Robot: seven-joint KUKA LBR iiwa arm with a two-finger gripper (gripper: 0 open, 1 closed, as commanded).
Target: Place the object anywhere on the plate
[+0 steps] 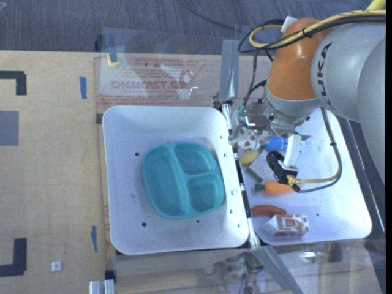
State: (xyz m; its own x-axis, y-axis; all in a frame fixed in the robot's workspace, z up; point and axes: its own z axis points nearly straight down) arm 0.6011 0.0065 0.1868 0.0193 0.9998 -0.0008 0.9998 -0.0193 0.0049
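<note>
Camera view: fixed above the worktop [49,164], looking down at a slant on two shallow white bins set side by side.
Worktop: pale wood-coloured board with black corner marks, short strips of blue tape [82,87] and a grey square near its left edge.
Floor: dark grey carpet across the top of the view, with a black cable [208,11] looping over it.
Clear sheet: a see-through panel [159,72] with faint red lettering lies just behind the left bin.
Left bin: white tray [122,133] holding a teal plate [182,179] with three compartments, tilted slightly, near the bin's middle.
Right bin: white tray [343,207] holding a cluster of small toys close to its left wall.
Toys: a carrot [277,188], a yellow piece [248,157], a blue piece [274,144], a red sausage [268,210] and a small white carton with orange print [288,224]; none of them is on the plate.
Arm: grey with an orange band [294,72], reaching in from the right above the right bin, with yellow and black cables around it.
End effector: low over the toy cluster [260,146]; I cannot tell how far it is open or whether it has hold of anything.
</note>
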